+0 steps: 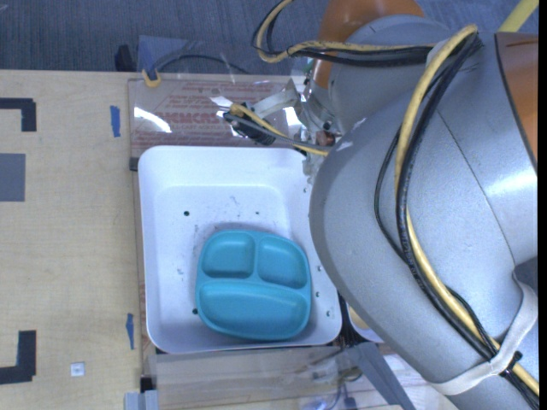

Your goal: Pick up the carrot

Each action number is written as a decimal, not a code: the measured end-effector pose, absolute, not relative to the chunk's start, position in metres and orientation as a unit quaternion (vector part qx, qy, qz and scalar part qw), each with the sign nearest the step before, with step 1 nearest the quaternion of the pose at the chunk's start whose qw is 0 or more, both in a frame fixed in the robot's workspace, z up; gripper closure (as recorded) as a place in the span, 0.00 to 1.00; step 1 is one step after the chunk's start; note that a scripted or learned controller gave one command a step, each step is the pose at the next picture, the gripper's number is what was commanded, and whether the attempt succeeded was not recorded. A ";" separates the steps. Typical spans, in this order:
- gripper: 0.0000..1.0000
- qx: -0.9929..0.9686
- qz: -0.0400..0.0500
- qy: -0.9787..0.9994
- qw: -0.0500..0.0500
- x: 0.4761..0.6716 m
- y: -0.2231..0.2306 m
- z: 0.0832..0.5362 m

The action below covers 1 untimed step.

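Note:
A white bin [171, 195] fills the left-centre of the camera view. A teal plate [253, 284] with three compartments lies in its near half, and each compartment looks bare. The grey arm [427, 195] with its orange band [367, 2] bulks over the right side and hides the second bin almost wholly. Its wrist end [312, 114] hangs at the bin's far right corner, with cables and a dark part [248, 126] sticking out to the left.
A yellow and black cable [410, 186] loops along the arm. Behind the bin lies a clear plastic sheet [197, 109] with red print. A pale wooden bench top [60, 229] with black marks and blue tape spreads to the left.

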<state>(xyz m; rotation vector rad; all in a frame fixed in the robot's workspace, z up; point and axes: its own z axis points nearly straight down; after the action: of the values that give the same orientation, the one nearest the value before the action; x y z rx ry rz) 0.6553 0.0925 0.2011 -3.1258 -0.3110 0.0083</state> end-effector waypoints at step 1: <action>1.00 -0.995 0.004 -0.096 -0.001 0.616 -0.017 0.184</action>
<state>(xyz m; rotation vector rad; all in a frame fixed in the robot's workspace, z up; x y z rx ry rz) 0.6157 -0.0174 0.1837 -3.1289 -0.3013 0.0112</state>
